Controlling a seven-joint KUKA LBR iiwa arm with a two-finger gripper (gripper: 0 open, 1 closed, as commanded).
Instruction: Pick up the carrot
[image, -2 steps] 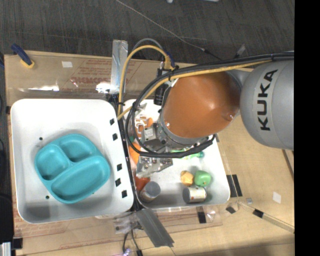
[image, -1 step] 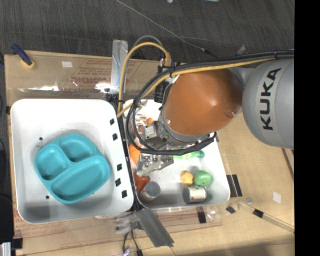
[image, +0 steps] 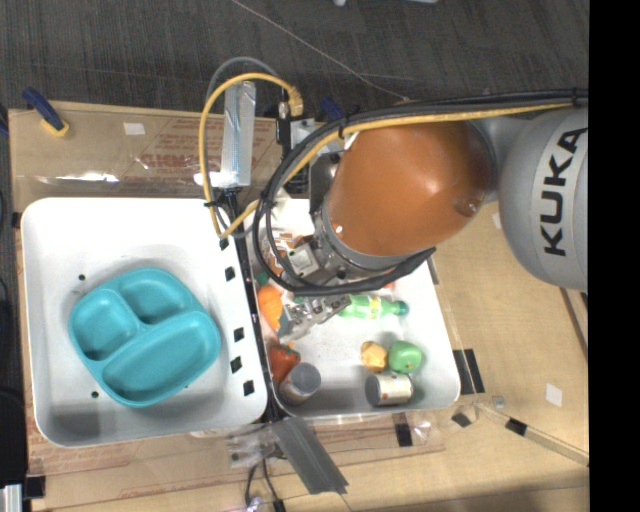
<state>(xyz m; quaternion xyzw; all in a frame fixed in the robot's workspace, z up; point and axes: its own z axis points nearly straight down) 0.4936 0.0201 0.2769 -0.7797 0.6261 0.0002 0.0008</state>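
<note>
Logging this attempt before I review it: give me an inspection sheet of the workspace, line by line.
Surface: two white bins side by side on a brown bench; left bin, right bin.
Job's things: carrot, orange, at the right bin's left wall, partly hidden under the wrist.
Clutter: teal divided plate in the left bin; in the right bin a green bottle-like item, green round item, small yellow piece, can on its side, grey cup, red item.
Grippers: gripper low over the right bin beside the carrot; grasp cannot be told.
Cables: yellow cable and black cables looping at the wrist.
Surroundings: dark floor beyond the bench.
</note>
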